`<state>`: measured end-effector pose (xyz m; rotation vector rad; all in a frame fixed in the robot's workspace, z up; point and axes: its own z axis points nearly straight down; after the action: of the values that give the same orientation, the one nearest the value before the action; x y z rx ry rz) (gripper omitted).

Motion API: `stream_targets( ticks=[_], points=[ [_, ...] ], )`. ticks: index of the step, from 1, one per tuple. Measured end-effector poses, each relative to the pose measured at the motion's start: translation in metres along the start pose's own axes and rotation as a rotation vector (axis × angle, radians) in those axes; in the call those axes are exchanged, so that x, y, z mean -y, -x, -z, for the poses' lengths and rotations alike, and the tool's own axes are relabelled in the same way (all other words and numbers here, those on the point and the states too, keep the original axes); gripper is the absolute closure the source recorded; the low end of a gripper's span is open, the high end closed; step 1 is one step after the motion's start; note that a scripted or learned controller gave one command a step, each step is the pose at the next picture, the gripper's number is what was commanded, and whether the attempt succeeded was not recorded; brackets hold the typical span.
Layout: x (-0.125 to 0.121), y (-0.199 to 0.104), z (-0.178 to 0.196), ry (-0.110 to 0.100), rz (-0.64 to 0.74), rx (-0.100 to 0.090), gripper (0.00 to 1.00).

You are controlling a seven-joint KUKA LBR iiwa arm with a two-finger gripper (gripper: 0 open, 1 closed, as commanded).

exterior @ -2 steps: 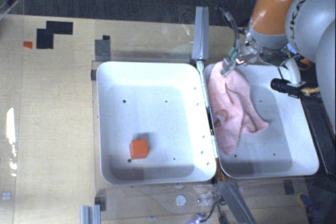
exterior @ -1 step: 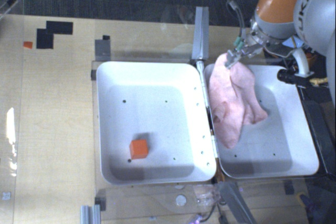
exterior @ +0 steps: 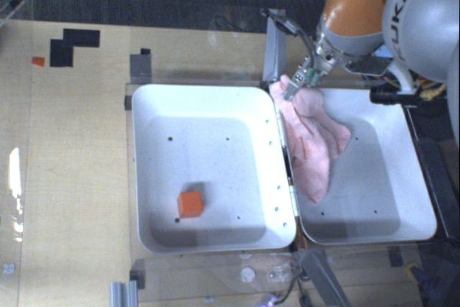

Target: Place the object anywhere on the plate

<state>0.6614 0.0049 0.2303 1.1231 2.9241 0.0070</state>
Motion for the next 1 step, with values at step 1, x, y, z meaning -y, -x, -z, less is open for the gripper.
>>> stream_targets(
  ticks=[1],
  points=[
    [-0.0347,-0.0321,0.0082,0.003,0.4,0.001,1.0]
  ],
)
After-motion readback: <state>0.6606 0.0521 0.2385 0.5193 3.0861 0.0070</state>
